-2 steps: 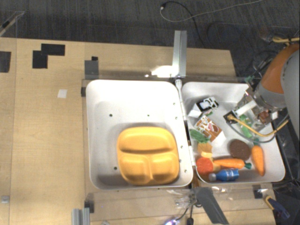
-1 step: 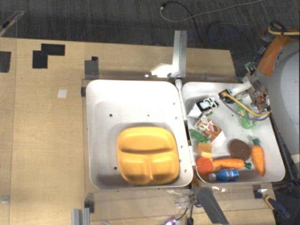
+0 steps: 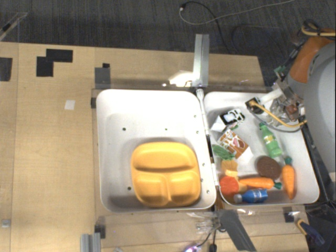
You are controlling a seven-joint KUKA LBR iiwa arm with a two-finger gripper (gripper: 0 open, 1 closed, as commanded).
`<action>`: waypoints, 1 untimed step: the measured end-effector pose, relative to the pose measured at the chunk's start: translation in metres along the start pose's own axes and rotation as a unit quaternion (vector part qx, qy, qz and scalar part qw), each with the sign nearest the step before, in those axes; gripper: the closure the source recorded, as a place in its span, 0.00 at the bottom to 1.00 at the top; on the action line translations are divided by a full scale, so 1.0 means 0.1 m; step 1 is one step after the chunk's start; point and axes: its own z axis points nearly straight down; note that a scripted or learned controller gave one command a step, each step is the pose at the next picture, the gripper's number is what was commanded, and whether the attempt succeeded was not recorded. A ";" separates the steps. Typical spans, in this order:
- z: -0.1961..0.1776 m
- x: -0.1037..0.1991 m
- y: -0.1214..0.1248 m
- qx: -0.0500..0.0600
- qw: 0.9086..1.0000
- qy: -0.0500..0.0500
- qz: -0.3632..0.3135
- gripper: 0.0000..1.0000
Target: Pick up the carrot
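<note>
Carrot waited in the crowded right bin

The carrot (image 3: 288, 179) lay at the near right corner of the right bin (image 3: 310, 193), tip toward the rim, touching a brown disc (image 3: 269, 166). A second orange piece (image 3: 257, 182) lay beside it, hard to identify. The hand (image 3: 286, 108) hovered over the bin's far corner, tangled in cables; its opening could not be told

Grey arm (image 3: 323, 83) with orange band (image 3: 304, 62), yellow cable (image 3: 278, 121) near the wrist.
</note>
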 end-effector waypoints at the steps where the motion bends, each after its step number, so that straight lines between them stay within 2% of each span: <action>1: 0.28 0.09 -0.25 0.005 0.998 -0.008 0.058 1.00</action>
